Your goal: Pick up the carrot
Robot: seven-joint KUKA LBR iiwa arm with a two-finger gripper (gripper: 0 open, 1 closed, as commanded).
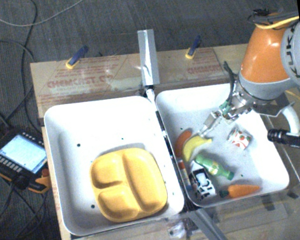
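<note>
The orange carrot (243, 189) with a dark green end lies flat along the front wall of the right bin (191, 98). My gripper (210, 123) hangs over the middle of that bin, well behind the carrot and apart from it. It is just above the right end of a yellow banana (196, 146). Nothing shows held in it.
In the right bin also lie a red-orange piece (182, 138) by the banana, a green bottle (215, 169), a white and red packet (240, 138) and a black and white item (203, 184). A yellow divided tray (128, 183) sits in the left bin (66, 156).
</note>
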